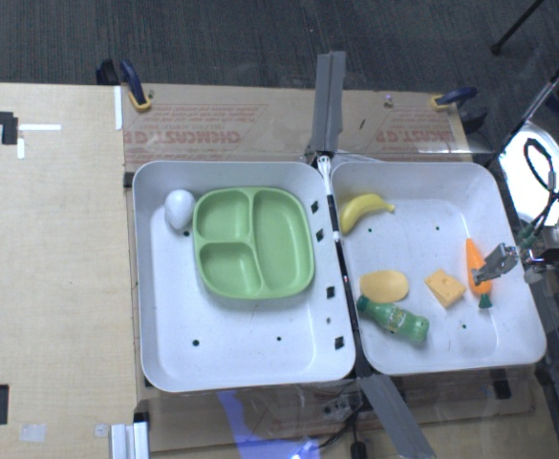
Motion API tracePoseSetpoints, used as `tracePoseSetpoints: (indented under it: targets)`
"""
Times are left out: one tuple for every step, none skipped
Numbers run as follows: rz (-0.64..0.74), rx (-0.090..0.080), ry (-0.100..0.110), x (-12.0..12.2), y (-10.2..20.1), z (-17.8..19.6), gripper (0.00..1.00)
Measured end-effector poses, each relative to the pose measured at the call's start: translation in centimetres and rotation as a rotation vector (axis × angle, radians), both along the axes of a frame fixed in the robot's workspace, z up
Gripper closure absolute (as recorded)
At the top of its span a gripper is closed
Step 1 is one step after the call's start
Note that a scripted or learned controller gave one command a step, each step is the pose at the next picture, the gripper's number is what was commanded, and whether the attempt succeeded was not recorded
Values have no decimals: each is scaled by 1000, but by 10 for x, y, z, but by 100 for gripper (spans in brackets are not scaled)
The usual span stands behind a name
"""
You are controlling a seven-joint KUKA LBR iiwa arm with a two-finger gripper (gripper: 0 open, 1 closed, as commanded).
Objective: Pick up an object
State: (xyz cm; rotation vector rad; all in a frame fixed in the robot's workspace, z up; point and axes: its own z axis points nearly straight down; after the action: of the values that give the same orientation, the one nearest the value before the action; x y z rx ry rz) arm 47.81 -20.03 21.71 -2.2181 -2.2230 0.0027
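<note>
The gripper (497,261) sits over the carrot (476,266) at the right bin's (422,357) three o'clock side; whether it grips cannot be told. Judged mid-grasp, next comes a firm close and straight lift.

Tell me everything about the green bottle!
The bottle is small, see-through green, plastic by its look, with a paler label band around its middle. It lies on its side in the right bin, slanted, one end toward the wall between the bins and the other toward the near right. Which end has the cap is too blurry to tell. A yellow oval piece sits just behind it, touching or nearly so. Nothing is holding it.
</note>
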Motion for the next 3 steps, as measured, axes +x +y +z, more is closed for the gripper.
tracePoseSetpoints:
  targets:
    - [-211, -1, 0, 0, 5, 91, 0]
    - [-207, -4, 2, 2, 5, 99, 100]
    - [-203, -5, 4, 3, 4, 107, 100]
